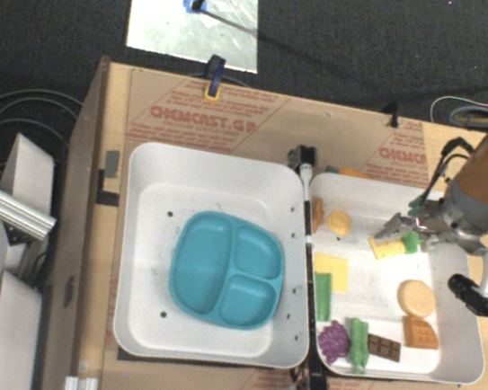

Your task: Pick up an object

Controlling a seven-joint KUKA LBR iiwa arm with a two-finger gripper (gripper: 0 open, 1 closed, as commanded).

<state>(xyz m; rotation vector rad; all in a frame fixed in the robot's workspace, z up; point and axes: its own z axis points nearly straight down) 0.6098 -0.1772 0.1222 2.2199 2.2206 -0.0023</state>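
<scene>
Overhead, two white bins [153,167] sit on a cardboard-covered bench [237,120]; tool [400,229] state unclear.

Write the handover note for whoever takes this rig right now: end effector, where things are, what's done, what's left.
End effector: low in the right bin, at the yellow block with a green piece beside it. Grip not readable from this view.
Right bin also holds a yellow slice, green strip, round bun, waffle, chocolate bar, purple grapes and a small orange round.
Left bin: blue divided plate.
Done: arm is at an object.
Left: nothing visibly lifted; confirm a grasp and raise it.
</scene>
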